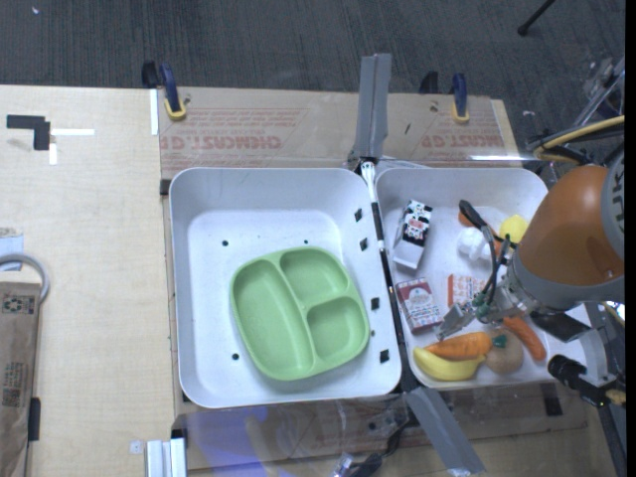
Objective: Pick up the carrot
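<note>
Two white bins (189,296), wooden bench (79,266), dark floor (248,18)

Both bins (189,296) were white; the left one held a pale green divided plate (298,311). In the right bin (437,179) lay an orange carrot (465,346), a yellow banana (445,365), a black-and-white cow-patterned carton (414,229) and a red-and-white packet (418,303). Arm (571,237) was grey with an orange band; bench (79,227) was light wood.

The green three-compartment plastic plate (300,312) lies in the left white bin (194,286). To the plate's right, in the right white bin (437,175), the orange carrot (459,347) rests on the yellow banana (447,366).
</note>
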Action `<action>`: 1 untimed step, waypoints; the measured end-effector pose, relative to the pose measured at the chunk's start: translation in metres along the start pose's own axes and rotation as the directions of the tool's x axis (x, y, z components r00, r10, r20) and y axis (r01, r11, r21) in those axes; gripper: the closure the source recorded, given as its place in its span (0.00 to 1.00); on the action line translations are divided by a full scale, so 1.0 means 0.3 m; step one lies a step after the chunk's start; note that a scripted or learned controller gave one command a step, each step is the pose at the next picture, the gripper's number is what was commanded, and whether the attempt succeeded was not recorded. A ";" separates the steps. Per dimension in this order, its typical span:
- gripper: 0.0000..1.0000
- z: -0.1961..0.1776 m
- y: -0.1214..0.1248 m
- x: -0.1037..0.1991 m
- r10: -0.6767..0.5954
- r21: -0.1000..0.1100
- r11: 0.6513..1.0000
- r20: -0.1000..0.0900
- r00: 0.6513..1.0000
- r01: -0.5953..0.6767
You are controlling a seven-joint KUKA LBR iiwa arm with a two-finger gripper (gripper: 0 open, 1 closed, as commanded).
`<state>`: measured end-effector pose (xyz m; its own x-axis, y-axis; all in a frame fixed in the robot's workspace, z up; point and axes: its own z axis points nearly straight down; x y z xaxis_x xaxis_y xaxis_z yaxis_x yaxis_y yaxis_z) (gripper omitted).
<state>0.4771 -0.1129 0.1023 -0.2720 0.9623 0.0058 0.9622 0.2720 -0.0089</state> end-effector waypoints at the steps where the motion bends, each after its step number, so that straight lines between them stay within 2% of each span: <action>1: 1.00 -0.022 0.001 -0.003 0.003 0.003 1.000 -0.002 1.000 -0.003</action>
<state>0.4776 -0.1137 0.1088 -0.2689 0.9631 0.0074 0.9631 0.2690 -0.0118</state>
